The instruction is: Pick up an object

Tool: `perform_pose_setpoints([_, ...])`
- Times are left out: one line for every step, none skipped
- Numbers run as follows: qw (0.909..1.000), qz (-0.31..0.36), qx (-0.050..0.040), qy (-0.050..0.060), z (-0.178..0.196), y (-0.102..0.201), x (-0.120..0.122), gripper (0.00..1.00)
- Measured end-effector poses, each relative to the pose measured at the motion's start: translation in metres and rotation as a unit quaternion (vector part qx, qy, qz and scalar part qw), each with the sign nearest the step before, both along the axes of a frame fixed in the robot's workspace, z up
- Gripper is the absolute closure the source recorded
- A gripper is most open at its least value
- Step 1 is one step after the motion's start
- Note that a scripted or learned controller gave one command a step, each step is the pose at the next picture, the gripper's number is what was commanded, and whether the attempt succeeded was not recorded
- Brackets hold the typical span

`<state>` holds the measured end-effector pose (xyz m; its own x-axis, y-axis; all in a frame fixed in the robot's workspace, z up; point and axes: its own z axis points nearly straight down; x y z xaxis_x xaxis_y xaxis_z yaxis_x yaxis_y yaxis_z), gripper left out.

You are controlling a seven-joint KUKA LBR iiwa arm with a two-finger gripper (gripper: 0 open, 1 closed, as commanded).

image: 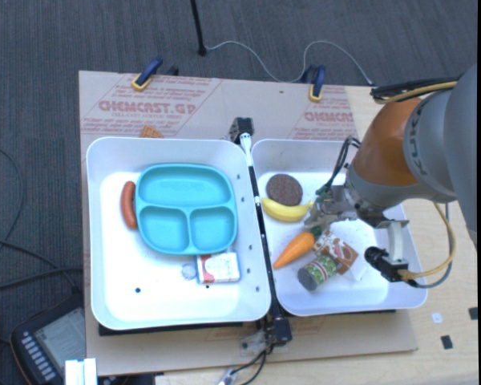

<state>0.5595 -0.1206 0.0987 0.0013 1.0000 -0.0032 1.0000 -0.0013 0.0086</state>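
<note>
Tool (325, 219) over right bin (401, 299), carrot (295, 249) just below-left; grip state unclear.

Arm bent in from right, pincer (327, 215) pointing down, finger state unclear.

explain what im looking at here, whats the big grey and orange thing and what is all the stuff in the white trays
The grey and orange thing is a robot arm, reaching in from the right. Its job is to pick up an object. One camera fixed above the bench looks down at a slant on two shallow white bins side by side.

The arm's gripper is down in the right bin, just above a carrot and beside a banana. That bin also holds a brown cookie and a can.

The left bin holds a blue divided tray, a sausage and a small carton.

I cannot tell whether the gripper has hold of anything.
</note>
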Motion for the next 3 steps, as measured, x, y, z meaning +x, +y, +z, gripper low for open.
perform_pose_setpoints([1.0000,0.000,0.0001,0.000,-0.0002,0.0001,-0.0002,0.00])
perform_pose_setpoints([1.0000,0.000,0.0001,0.001,0.0093,0.0002,-0.0003,1.00])
perform_pose_setpoints([1.0000,0.000,0.0002,0.001,0.0091,0.0003,-0.0003,0.00])
